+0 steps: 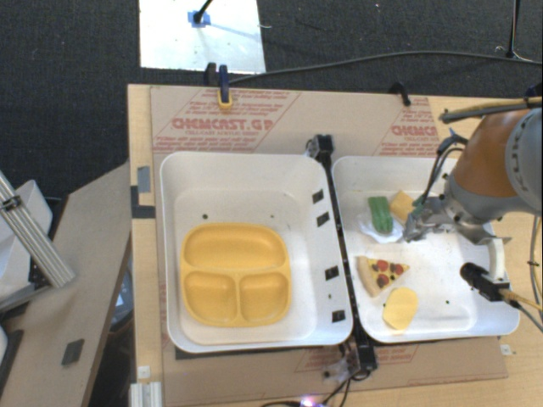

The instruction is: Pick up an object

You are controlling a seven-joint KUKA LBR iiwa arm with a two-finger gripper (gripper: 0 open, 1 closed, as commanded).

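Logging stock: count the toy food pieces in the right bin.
4: green piece and yellow wedge at the back by the gripper, pizza slice mid-bin, yellow round in front. The arm may hide more.

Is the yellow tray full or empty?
Empty. The yellow tray in the left bin has three compartments, all bare plastic.

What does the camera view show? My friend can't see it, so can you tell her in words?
A grey and orange robot arm reaches from the right, its gripper low in the right white bin beside a green toy and yellow wedge. A toy pizza slice and yellow oval lie nearer. The left bin holds a yellow divided tray.
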